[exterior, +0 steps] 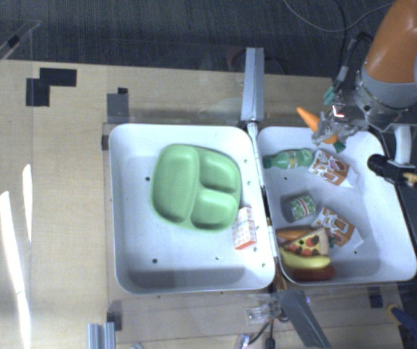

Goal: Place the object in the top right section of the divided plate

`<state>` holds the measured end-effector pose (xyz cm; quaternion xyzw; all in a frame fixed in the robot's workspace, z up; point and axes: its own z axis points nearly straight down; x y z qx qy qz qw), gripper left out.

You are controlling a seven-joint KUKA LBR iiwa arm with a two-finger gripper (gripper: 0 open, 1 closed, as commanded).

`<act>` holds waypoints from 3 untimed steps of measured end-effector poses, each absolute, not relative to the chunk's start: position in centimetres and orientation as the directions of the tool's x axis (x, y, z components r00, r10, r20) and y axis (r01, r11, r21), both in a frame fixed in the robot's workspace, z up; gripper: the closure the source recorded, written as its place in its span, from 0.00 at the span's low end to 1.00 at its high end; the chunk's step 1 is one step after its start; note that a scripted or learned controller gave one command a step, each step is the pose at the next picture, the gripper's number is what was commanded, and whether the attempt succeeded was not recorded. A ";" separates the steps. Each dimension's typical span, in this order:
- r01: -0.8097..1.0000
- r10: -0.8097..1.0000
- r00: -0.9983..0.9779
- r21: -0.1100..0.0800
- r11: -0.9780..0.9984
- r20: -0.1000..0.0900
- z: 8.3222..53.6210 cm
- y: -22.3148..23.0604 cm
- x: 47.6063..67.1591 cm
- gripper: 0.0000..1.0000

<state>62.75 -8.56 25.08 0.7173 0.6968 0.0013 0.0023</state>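
Note:
The green divided plate [195,186] lies in the left bin [132,267], with two smaller sections on its right side and one large section on its left. My gripper [330,131] hangs over the far left corner of the right bin [390,260]. It is shut on a small orange carrot [308,117], which sticks out to the left from between the fingers, above the bin's far rim. The grey wrist with its orange band [405,31] rises behind, at the top right.
In the right bin lie a green bottle [290,159], two snack packets [331,169] [337,226], a can [300,207], a pizza slice [309,241] and a banana [306,260]. A small carton [245,231] lies in the left bin beside the plate's near right corner.

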 end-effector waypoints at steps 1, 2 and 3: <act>1.000 1.000 -0.002 0.002 0.002 0.001 18.8 -2.4 55.7 1.00; 0.998 0.998 -0.062 0.003 0.062 0.001 18.5 3.1 49.3 1.00; 0.998 0.998 -0.061 0.004 0.061 0.001 18.5 3.1 49.3 0.00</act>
